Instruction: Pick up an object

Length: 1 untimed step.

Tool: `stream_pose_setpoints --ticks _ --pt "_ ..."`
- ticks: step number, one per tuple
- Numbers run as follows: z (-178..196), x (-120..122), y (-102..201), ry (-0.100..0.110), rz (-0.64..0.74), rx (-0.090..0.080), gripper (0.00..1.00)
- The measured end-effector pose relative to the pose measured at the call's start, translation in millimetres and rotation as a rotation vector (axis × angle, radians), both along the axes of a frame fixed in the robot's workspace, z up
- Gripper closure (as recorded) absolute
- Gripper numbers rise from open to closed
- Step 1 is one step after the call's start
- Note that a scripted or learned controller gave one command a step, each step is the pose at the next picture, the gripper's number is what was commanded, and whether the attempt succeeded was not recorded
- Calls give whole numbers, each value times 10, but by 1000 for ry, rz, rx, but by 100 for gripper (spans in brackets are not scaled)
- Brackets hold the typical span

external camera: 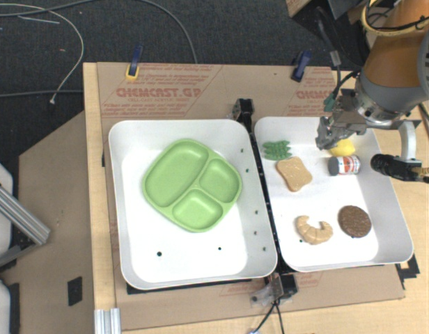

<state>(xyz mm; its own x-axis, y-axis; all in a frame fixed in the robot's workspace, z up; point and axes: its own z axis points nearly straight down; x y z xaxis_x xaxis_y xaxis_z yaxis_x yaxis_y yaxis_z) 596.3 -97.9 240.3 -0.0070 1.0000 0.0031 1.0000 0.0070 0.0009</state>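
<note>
The right bin (388, 245) holds a green leafy piece (276, 148), a tan bread slice (295, 174), a croissant (314, 230), a brown round patty (354, 222), a small red-and-white can (345, 165) lying on its side, and a yellow object (345, 147) partly hidden by the gripper. My gripper (331, 139) hangs low over the bin's far part, right against the yellow object and just above the can. The arm's grey wrist and orange band rise behind it to the upper right.
The left bin (131, 256) carries a green three-compartment plate (192, 184). Blue clamps (135, 61) (301, 65) hold the cardboard base at the back. A black clip (243, 109) sits between the bins' far corners. Cables run over the dark floor beyond.
</note>
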Motion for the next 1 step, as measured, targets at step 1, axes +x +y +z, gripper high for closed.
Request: stream_pose_setpoints --ticks 1 --pt "-76 24 461 3 -2 -1 100"
